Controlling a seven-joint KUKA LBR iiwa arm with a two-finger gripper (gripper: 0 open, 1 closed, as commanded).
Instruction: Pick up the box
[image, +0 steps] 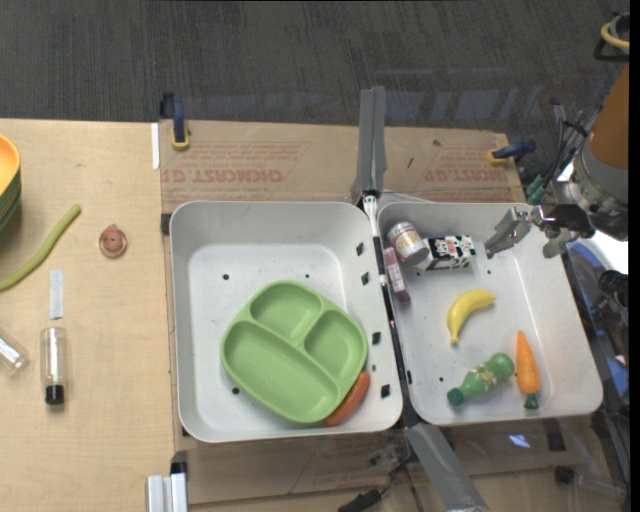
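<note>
White bins sit side by side; you see the left bin (190, 300) with a green plate (293, 351); the right bin (570, 330) has the little black-and-white box (451, 250) near its back wall, beside a can (406, 240); your gripper (530, 232) hangs wide, holding nothing, just right of the box.

Right bin (570, 300) has the box (451, 250) at the back beside a can (406, 241), banana (468, 310) in front; plate (293, 350) sits in the left bin (200, 300).
</note>
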